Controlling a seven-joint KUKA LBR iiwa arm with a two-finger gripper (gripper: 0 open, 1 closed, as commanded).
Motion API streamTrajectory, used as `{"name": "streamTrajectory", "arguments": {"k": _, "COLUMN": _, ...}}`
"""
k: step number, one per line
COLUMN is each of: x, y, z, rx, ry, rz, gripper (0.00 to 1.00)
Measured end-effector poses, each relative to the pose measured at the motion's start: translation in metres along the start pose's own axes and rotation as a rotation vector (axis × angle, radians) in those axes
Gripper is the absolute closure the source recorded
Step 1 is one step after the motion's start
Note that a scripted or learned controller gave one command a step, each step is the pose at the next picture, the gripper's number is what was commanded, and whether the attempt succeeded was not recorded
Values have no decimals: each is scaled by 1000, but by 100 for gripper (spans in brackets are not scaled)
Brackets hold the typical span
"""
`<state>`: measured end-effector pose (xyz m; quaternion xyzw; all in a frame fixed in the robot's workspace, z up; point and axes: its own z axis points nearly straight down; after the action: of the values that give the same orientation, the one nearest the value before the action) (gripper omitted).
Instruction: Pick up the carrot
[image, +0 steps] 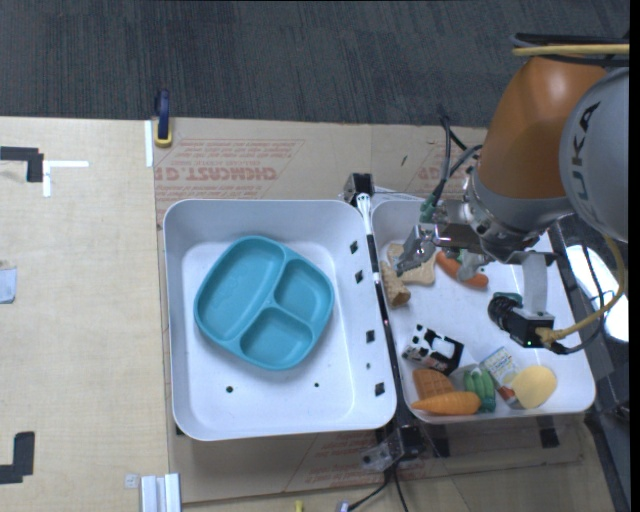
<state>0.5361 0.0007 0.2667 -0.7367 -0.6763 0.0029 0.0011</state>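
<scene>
Carrot (447, 403) lay lengthwise along the right bin's (575, 400) near wall, well below my hand (412, 253), whose fingers hung apart over the bread.

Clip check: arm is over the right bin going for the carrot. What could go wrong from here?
1. The gripper sits at the bin's upper left by the bread, while the carrot lies at the lower edge; it could close on the wrong item.
2. The carrot touches a green vegetable and a brown piece, so neighbours may be grabbed or knocked.
3. A smaller orange piece near the gripper could be mistaken for the carrot.
</scene>
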Motion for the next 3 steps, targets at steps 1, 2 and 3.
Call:
{"name": "streamTrajectory", "arguments": {"k": 1, "x": 1, "y": -36, "z": 73, "rx": -1, "ry": 1, "rz": -90, "gripper": 0}}
{"name": "streamTrajectory", "arguments": {"k": 2, "x": -4, "y": 54, "z": 76, "rx": -3, "ry": -1, "rz": 66, "gripper": 0}}
{"name": "streamTrajectory", "arguments": {"k": 3, "x": -22, "y": 1, "z": 76, "rx": 0, "ry": 1, "rz": -9, "gripper": 0}}
